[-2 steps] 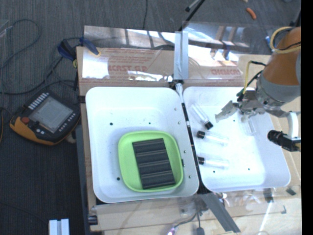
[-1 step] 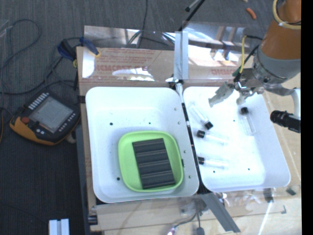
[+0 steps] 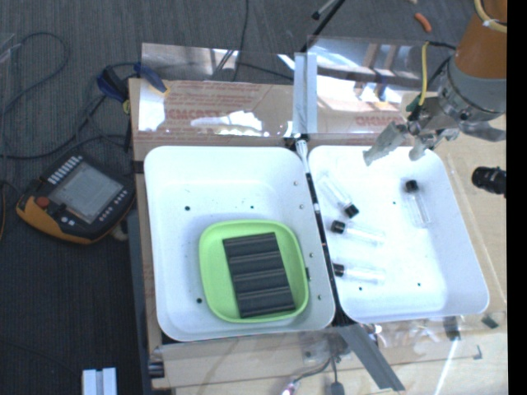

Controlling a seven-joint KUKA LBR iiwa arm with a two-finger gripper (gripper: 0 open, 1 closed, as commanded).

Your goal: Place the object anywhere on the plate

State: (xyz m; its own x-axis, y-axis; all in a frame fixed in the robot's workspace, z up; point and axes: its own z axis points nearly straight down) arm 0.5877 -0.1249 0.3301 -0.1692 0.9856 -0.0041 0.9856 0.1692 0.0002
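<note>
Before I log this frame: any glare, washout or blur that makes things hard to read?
Camera view: strong glare on the foil panel behind the bins; the right bin is washed out, so the clear tubes in it barely stand out; the claw is slightly blurred; the green plate and the dark ridged block on it read sharply.

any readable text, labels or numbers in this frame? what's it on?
None can be read.
Cardboard sheet behind the bins: rows of red print, too blurred and glared to read.
Teach pendant on the floor at the left: grey screen and keys, any markings too small to read.
Green plate, dark ridged block, clear tubes with black caps: no markings visible.
</note>
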